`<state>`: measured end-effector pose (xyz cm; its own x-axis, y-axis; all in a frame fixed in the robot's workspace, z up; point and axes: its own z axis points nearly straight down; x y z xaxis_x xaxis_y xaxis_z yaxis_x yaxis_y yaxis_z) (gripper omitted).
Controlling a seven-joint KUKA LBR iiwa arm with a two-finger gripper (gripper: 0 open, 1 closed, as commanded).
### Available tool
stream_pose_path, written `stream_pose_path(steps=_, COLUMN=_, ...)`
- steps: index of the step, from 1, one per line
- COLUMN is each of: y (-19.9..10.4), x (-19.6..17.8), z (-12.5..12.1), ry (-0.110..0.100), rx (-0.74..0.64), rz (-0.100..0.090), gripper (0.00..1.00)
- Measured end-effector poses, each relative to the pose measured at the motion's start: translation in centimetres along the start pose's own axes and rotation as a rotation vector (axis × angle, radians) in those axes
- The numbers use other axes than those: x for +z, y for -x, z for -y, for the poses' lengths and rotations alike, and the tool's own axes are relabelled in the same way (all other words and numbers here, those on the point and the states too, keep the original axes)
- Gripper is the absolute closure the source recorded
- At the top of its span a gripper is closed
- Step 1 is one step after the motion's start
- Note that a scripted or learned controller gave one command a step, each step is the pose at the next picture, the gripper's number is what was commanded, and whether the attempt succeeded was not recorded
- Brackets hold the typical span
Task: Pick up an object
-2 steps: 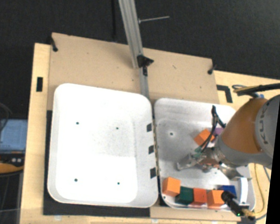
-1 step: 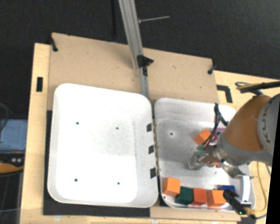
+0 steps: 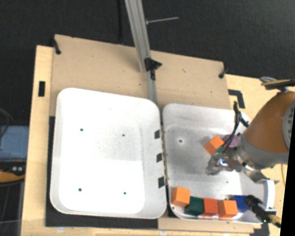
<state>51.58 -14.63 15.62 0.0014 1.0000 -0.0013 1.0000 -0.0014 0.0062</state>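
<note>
Approach step: gripper point(image 3: 217, 163), its finger spread impossible to tell, hovers beside the orange block point(image 3: 214, 144) in the right bin point(image 3: 190, 120); the next move calls for descent and closure.

No writing, label, brand, number or sign could be read anywhere in the view. The small device point(image 3: 13, 144) lying off the tabletop point(image 3: 136, 76) at nine o'clock showed a blue face, too blurred for any lettering to be made out. The blocks point(image 3: 204, 204) in the right bin point(image 3: 190, 120), toward five o'clock, had plain coloured faces with no marks. The dark spots on the floor of the left bin point(image 3: 106, 152) were only dots, not characters.
</note>
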Motion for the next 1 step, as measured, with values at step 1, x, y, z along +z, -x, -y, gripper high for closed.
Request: stream_pose_path(steps=1, y=-0.81, x=-5.83, z=0.00, ry=0.002, rx=-0.006, rz=0.000, gripper=1.00)
